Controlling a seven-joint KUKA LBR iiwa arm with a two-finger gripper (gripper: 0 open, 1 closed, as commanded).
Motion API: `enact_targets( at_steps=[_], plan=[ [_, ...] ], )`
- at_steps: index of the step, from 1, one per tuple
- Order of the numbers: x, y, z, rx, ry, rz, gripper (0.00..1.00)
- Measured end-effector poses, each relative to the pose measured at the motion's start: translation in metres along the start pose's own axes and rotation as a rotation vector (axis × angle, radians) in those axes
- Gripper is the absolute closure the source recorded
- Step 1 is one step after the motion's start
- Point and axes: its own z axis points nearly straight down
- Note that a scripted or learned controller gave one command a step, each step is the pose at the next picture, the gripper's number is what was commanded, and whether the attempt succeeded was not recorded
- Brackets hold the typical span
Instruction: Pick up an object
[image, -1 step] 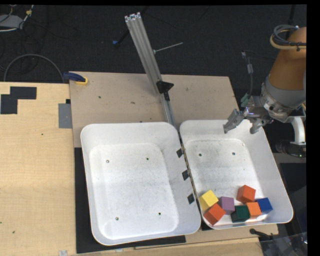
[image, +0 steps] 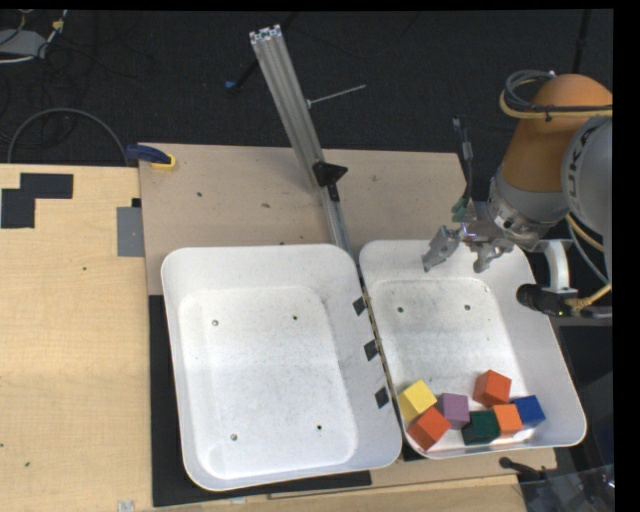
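Note:
Several small coloured blocks lie bunched in the near corner of the right bin (image: 440, 310): a yellow block (image: 418, 397), an orange-red block (image: 430, 427), a purple block (image: 455, 407), a dark green block (image: 481, 428), a red block (image: 492, 386), an orange block (image: 508, 416) and a blue block (image: 529, 409). My gripper (image: 461, 252) hangs over the far edge of the right bin, well away from the blocks. Its two fingers stand apart and open, with nothing between them.
The left bin (image: 265, 360) sits beside the right one, with black clips (image: 369, 349) along the seam between them. A slanted aluminium rail (image: 297, 120) rises behind the bins. A black cable and fitting (image: 548, 296) hang at the right bin's right rim.

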Motion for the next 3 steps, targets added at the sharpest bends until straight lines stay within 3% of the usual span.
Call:
enact_targets(
  at_steps=[1, 2, 3],
  plan=[
    [0.024, 0.011, 0.086, -0.008, -0.002, 0.005, 0.00],
    [0.024, 0.011, 0.077, -0.006, -0.001, 0.005, 1.00],
    [0.090, -0.001, -0.101, -0.016, -0.001, 0.002, 1.00]
  ],
)
